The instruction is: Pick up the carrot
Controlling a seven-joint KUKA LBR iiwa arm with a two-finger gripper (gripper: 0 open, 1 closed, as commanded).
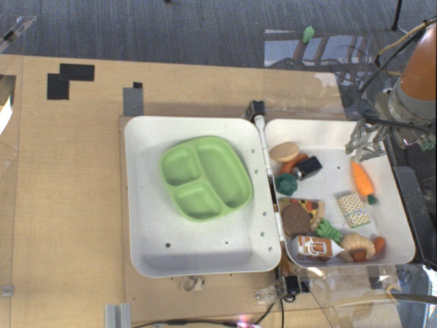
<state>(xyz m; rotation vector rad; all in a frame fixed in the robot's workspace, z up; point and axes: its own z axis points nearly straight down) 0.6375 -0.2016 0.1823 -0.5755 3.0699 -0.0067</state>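
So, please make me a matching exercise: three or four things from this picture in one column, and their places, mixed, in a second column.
Things:
1. green divided plate
2. carrot
3. claw
4. croissant

Places:
A. near the front wall of the right bin
B. over the far right corner of the right bin
C. in the middle of the left bin
D. near the right wall of the right bin, just below the claw in the picture

Pairs: 1-C, 2-D, 3-B, 4-A
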